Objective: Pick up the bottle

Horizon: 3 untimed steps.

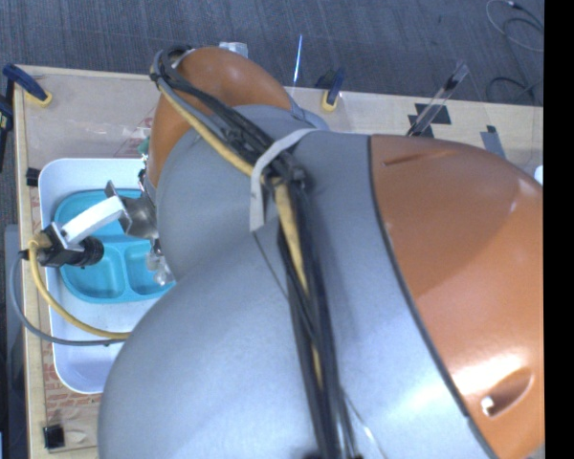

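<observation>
My grey and orange arm (344,285) covers most of the view, hiding the right bin and much of the left one. Its wrist reaches down into the left white bin (75,369). The gripper (149,239) hangs low over the right side of a blue divided dish (96,277) that lies in that bin. The arm's bulk hides what is under and beside the gripper. A small greenish, clear bit (144,147) peeks out by the bin's far rim next to the wrist; I cannot tell what it is.
The wooden bench edge (86,98) runs along the back, with blue clamps at the far left (27,80) and the middle (333,90). Dark carpet (96,17) lies beyond. The bin's near left corner shows bare white floor.
</observation>
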Motion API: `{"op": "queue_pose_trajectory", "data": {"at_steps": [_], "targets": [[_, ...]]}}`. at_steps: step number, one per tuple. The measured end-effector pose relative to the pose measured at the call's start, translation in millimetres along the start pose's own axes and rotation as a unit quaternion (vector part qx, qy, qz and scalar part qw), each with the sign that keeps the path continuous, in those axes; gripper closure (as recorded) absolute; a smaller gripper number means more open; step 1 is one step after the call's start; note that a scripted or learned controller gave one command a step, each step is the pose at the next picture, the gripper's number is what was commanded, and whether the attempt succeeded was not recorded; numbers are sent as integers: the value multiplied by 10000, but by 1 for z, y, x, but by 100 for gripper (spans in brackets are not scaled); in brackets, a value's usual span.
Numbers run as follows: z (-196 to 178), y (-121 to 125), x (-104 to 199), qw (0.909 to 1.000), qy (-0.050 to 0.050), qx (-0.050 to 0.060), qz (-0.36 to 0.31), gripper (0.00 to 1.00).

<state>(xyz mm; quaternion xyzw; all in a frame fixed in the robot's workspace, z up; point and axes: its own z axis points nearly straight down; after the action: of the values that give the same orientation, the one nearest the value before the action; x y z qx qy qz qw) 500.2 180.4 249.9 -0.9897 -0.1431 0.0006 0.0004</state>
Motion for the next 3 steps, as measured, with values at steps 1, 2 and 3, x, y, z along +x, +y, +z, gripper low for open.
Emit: {"op": "queue_pose_trajectory", "data": {"at_steps": [1, 2, 3], "targets": [[0, 0, 0, 10000, 1, 0, 5, 0], [65, 60, 50, 9992, -26, 5, 406, 0], [65, 59, 50, 9992, -25, 7, 403, 0]]}}
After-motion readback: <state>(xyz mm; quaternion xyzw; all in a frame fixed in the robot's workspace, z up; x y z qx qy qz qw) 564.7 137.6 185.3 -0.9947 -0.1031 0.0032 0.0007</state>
